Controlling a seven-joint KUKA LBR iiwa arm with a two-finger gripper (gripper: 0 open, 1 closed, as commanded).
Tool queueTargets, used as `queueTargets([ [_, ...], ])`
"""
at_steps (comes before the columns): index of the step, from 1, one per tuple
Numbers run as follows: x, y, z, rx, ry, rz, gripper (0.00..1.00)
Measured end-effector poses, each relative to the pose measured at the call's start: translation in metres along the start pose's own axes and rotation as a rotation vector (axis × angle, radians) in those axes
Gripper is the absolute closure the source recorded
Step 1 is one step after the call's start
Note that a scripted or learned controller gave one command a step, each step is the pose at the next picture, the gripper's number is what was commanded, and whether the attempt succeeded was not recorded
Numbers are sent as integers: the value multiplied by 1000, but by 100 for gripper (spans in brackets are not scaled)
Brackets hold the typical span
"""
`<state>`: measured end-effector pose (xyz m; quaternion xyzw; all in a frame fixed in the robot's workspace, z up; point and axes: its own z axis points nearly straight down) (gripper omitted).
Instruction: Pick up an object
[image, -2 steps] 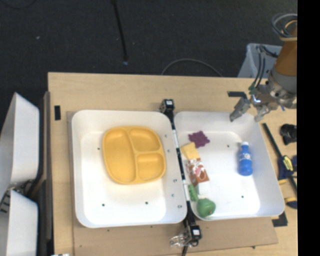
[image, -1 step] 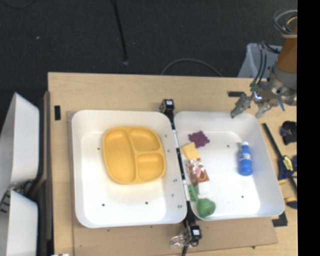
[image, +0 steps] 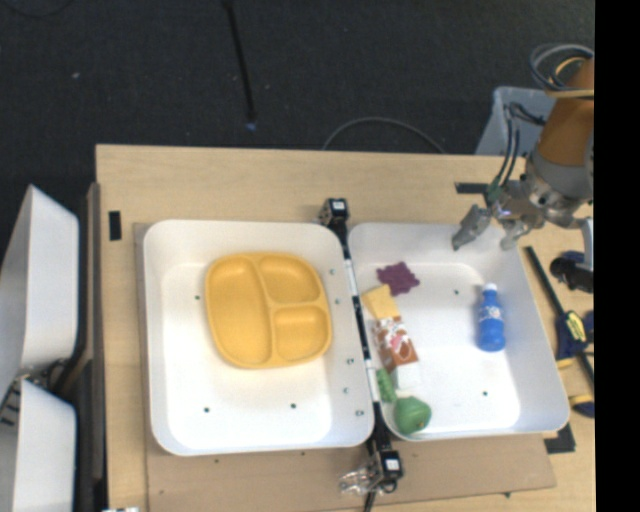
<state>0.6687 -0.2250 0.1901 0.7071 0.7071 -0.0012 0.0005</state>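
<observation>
Bench: pale wood, two white bins side by side. Left bin (image: 160, 420) — yellow divided plate (image: 268, 308). Right bin (image: 540, 400) — blue bottle (image: 489, 318), purple piece (image: 399, 276), yellow block (image: 380, 301), printed packet (image: 397, 346), green toy (image: 410, 412). Gripper (image: 492, 228) — fingers spread apart, nothing between them, hovering at the bin's far corner. Nearest target: the bottle, just below the fingers and lying alone. Advice: centre over its body, straddle the narrow width, descend fully before closing.
</observation>
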Motion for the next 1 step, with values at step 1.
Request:
queueTargets([
  [1,-2,-2,42,1,0,2,0],
])
